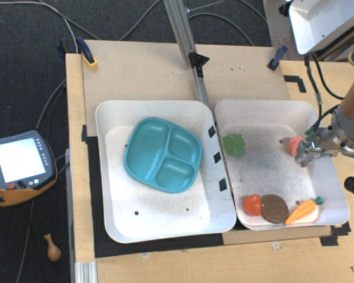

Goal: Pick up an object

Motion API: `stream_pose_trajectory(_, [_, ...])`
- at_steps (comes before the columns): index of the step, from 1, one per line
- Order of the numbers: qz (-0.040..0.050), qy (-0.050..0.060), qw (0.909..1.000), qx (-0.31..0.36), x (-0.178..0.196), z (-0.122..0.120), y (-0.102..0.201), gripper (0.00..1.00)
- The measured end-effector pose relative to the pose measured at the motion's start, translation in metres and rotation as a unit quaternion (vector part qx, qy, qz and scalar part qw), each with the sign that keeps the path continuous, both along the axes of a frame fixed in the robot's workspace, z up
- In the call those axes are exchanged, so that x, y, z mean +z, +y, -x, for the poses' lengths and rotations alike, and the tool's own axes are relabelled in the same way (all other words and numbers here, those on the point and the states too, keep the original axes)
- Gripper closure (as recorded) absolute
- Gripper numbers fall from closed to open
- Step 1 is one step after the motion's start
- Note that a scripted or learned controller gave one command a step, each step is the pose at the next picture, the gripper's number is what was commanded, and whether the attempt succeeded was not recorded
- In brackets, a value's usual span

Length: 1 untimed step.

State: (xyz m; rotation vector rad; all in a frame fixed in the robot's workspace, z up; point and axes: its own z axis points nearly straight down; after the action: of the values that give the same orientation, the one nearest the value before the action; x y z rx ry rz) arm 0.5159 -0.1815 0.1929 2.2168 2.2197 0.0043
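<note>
While the grey arm reached in from the right, its two-finger gripper (305, 152) sat low in the right-hand shallow white bin (265, 112), just beside a small pink-red object (294, 145).

Whether the jaws were parted or closed could not be told, nor whether they touched the pink-red object. A green lumpy toy (233, 144) lay near that bin's left wall; a red tomato-like piece (252, 204), a brown oval disc (274, 208) and an orange toy carrot (302, 211) lined its near edge. A teal divided plastic plate (163, 154) lay in the left-hand white bin (159, 223).
</note>
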Motion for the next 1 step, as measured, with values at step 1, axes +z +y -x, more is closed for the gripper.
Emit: stream_pose_trajectory(1, [0.0, 0.0, 1.0, 0.0, 0.0436, -0.0053, 0.001, 1.0])
